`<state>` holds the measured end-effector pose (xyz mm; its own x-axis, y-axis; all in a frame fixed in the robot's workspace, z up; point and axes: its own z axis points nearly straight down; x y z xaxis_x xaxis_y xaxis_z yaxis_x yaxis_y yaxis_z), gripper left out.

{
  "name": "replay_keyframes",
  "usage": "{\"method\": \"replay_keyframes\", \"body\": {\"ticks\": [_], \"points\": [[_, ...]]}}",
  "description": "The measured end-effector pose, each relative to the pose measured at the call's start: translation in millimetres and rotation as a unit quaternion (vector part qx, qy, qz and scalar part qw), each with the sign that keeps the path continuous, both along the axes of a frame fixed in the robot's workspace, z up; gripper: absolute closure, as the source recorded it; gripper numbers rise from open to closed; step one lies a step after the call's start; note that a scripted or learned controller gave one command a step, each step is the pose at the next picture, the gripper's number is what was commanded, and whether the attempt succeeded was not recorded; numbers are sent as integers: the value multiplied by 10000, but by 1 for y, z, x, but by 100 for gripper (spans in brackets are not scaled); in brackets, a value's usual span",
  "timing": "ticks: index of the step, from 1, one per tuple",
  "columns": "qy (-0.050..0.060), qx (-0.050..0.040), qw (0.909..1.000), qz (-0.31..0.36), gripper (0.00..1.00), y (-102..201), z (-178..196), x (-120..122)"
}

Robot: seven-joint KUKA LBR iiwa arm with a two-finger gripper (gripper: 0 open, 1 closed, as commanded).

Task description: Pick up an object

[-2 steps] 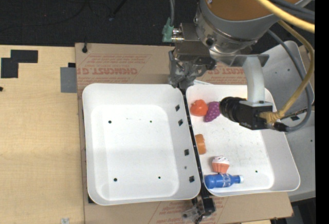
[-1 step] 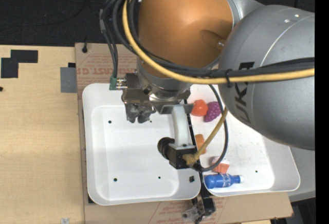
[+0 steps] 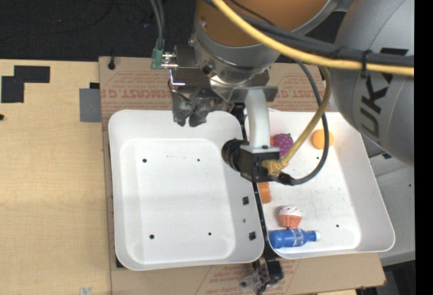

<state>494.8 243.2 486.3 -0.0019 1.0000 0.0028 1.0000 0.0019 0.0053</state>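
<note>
Currently, the gripper [image 3: 191, 114] hangs over the left bin's [image 3: 128, 151] far rim; its open or closed state cannot be determined. The blue bottle [image 3: 292, 238] lies in the right bin [image 3: 365, 219], well nearward and right of the gripper. Its long axis runs across the view, with the cap pointing right.

Five small items, all in the right bin [image 3: 353, 209].
- Purple grape cluster [image 3: 283, 143]: far end, partly hidden by the arm.
- Orange ball [image 3: 319, 139]: just right of the grapes.
- Orange block [image 3: 264, 193]: at the left wall, partly hidden.
- Toy cupcake [image 3: 290, 216]: orange base, white top, upright, near end.
- Blue bottle [image 3: 292, 238]: lying on its side, cap to the right, beside the cupcake at the near wall.
</note>
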Motion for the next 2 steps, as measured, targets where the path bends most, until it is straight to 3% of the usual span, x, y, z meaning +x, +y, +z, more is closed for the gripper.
{"method": "replay_keyframes", "body": {"ticks": [1,2], "points": [[18,-7,10000,1,100,-4,55,-19],[60,-34,10000,-47,100,-90,23,-19]]}}
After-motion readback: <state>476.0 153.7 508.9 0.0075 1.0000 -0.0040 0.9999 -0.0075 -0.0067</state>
